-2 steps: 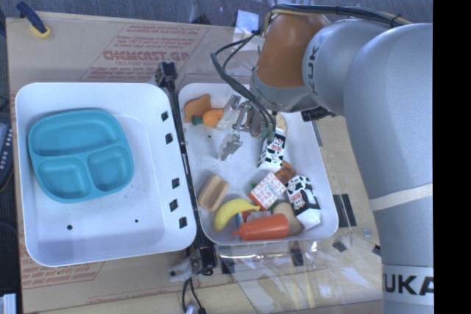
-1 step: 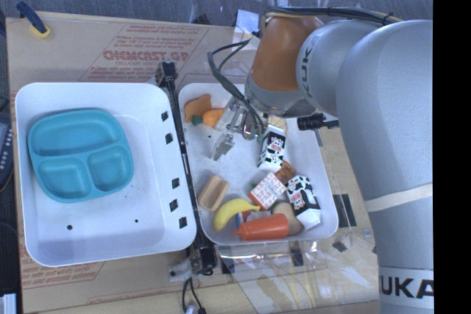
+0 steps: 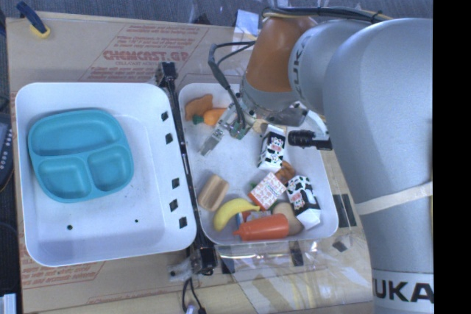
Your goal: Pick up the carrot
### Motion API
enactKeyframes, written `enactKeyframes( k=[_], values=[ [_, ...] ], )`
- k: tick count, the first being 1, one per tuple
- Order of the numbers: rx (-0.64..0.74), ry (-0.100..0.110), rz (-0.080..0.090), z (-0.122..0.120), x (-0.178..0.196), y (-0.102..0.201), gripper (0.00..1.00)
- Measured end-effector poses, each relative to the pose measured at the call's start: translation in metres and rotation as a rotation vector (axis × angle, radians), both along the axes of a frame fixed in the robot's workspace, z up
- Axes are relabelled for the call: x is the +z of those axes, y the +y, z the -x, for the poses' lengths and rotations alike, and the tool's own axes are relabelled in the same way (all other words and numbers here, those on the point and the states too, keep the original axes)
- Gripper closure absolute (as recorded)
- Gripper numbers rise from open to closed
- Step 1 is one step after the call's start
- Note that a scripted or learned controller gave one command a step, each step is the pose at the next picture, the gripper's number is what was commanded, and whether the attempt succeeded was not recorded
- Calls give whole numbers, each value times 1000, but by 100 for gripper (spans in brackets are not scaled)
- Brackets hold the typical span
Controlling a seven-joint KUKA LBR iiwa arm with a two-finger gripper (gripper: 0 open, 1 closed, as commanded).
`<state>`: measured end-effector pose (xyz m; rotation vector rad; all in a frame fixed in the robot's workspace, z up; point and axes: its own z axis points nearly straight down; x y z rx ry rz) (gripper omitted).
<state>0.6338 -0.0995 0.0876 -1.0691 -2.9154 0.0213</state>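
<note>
Brown cardboard covers the bench under two shallow white bins. At the far left corner of the right bin lies the small orange carrot, touching a tan food piece. Just beside it hangs the grey two-finger gripper, fingers spread apart, nothing between them. Near the front edge sit a yellow banana and red sausage. A blue divided plate rests in the left bin.

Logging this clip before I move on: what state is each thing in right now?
Carrot: lying in the right bin's far corner, not gripped.
Claw: low over the right bin, beside the carrot.
Blue tray: flat in the left bin.
Banana: lying among the toys.
</note>
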Motion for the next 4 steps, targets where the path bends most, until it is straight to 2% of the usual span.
enactKeyframes(
  k=[1,2,3,4],
  values=[
    [8,-22,6,-5,12,1,100],
    [-650,-40,10,7,106,100,100],
    [-1035,-28,23,50,103,131,100],
    [-452,-36,10,88,156,96,100]
  ],
)
